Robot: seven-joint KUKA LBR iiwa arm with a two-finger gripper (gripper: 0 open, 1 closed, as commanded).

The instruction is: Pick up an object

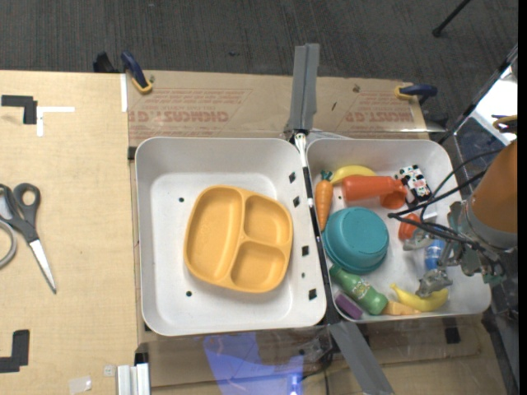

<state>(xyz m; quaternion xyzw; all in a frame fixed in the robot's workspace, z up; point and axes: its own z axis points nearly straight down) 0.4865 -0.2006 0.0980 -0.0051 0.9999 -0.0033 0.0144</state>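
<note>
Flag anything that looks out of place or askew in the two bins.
Nothing looks spilled or damaged. The orange divided plate lies flat but turned askew in the left bin. The toys are crowded into the right bin, the teal bowl among them.

The arm [502, 200] is cut off by the right edge. The gripper [436, 274] hides part of the yellow banana [416, 299], and whether its jaws are apart is unclear. The teal bowl [356, 239] covers part of the carrot [323, 202].
</note>
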